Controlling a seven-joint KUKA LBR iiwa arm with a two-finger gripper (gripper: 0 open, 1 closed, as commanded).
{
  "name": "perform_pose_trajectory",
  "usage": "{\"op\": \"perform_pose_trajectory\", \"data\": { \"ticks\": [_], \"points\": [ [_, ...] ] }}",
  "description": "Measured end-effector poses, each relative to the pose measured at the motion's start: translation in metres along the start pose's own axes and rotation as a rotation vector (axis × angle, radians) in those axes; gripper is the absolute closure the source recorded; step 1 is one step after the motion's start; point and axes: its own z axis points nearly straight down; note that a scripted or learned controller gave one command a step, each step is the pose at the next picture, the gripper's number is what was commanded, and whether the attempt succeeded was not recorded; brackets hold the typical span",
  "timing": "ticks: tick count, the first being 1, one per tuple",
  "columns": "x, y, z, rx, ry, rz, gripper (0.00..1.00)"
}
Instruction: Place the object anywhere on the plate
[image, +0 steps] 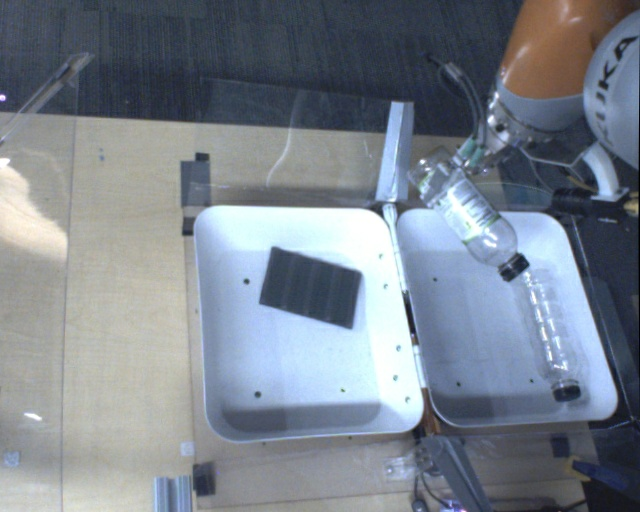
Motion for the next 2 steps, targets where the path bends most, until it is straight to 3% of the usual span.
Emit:
{"op": "perform_pose_trajectory", "data": {
  "ticks": [2],
  "points": [
    [-0.001,0.004,-0.023,-0.012,-0.008,-0.005,1.0]
  ]
}}
